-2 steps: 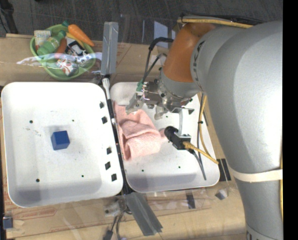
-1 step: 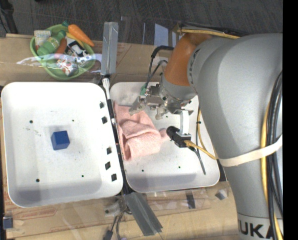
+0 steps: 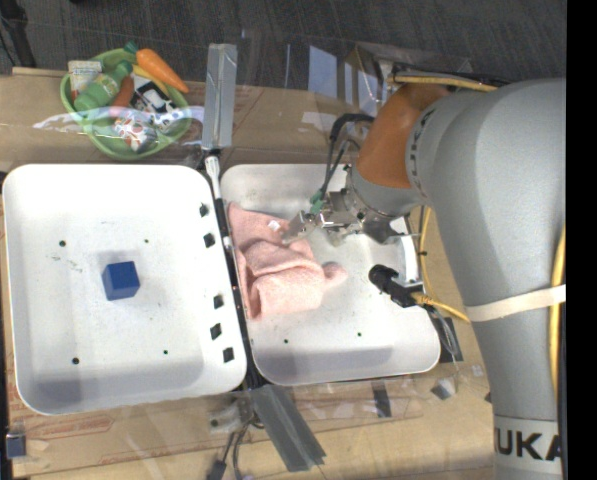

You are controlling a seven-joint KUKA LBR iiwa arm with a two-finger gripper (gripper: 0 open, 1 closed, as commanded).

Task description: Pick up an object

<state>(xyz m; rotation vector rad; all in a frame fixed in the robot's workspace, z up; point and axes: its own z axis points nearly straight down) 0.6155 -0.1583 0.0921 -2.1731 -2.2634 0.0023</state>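
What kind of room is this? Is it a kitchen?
Probably a robot lab, not a kitchen. A big grey arm reaches over two white bins on a bench, one bin holds a blue cube, and cables trail beside them.

Even overhead light, soft shadows, white bins [image 3: 38, 268] slightly overexposed.

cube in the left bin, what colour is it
Blue. The cube shows clearly in the camera view, alone on the white floor of the left bin.
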